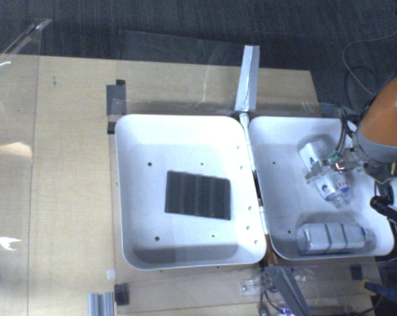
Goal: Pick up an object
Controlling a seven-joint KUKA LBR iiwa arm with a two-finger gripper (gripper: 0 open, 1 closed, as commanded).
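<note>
A dark ribbed rectangular pad (198, 195) lies flat in the middle of the left bin (139, 150). A grey rounded block with several segments (332, 237) rests along the near wall of the right bin (277, 143). My gripper (323, 172) reaches in from the right and hangs low over the right bin's middle, just above and behind the grey block. A small pale piece with a blue mark (337, 191) shows at the gripper's lower end; whether it belongs to the gripper or is a separate object is unclear. The orange band (388, 114) of the arm is at the right edge.
A metal post (248, 78) stands behind the seam between the bins. A clear sheet (14, 150) covers the wooden bench at the left. Cables and brackets (277, 288) sit at the near edge below the right bin.
</note>
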